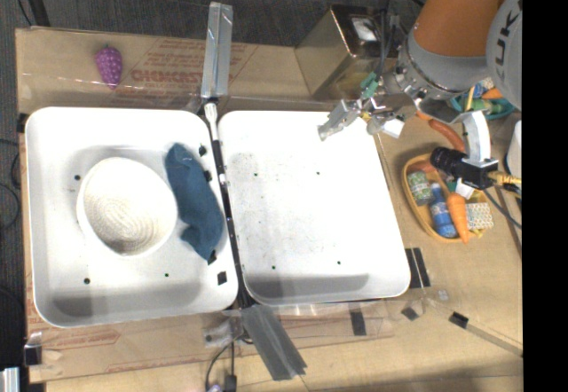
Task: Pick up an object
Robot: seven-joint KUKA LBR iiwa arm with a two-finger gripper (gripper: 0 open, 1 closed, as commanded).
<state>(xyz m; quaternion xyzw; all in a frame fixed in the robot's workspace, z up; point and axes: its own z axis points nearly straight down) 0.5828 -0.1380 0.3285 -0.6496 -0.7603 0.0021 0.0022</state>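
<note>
A white, round woven dome lies in the left bin. A dark blue cloth lies crumpled against its right side, near the divider between the bins. My gripper hangs over the far right corner of the right bin, well away from both objects. It is open, and nothing is between its fingers.
A purple, grape-like object sits on the bench behind the left bin. A small basket of toy items stands right of the right bin, beside cables. A brown box stands behind the gripper.
</note>
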